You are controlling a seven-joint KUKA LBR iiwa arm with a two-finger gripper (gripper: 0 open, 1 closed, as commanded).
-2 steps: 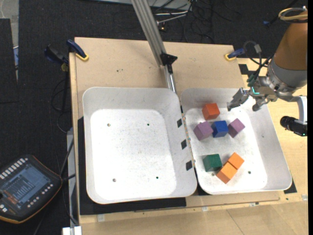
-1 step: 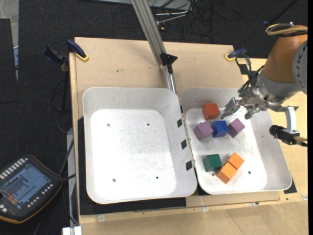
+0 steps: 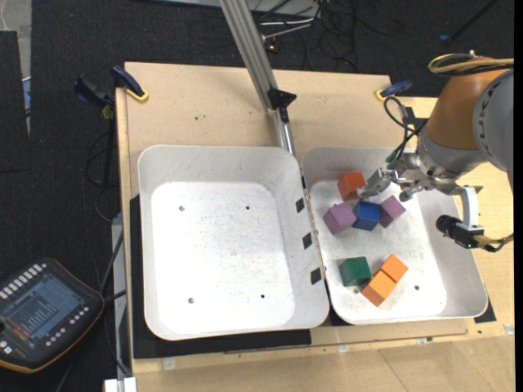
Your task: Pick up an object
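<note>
The hand [image 3: 381, 184] is observed low over the upper part of the right bin [image 3: 458, 300], reached in from the right, its metal tip set just above the blue cube [image 3: 368, 214] and beside the orange-red cube [image 3: 351, 184]. Whether the hand is released or clenched cannot be told; the tip is too small and blurred, and no object is seen between its parts. The step in hand is judged to be the approach to a grasp, with nothing yet lifted.

A tight cluster is noted beneath the hand: the blue cube is flanked by a purple cube [image 3: 340, 217] on one side and a smaller purple cube [image 3: 392, 209] on the other, apparently touching it. The next move is judged to call for a careful descent onto a single cube, since close neighbours may obstruct the closing and be pushed aside.

Well apart, in the lower part of the same bin, a green cube [image 3: 355, 270] and two orange cubes [image 3: 384, 280] are recorded, close together. The left bin [image 3: 155, 219] lies alongside on the tabletop [image 3: 204, 104].

A teach pendant [image 3: 37, 309] is seen at lower left; its screen is lit, but no text is legible. No brands or labels can be read anywhere
</note>
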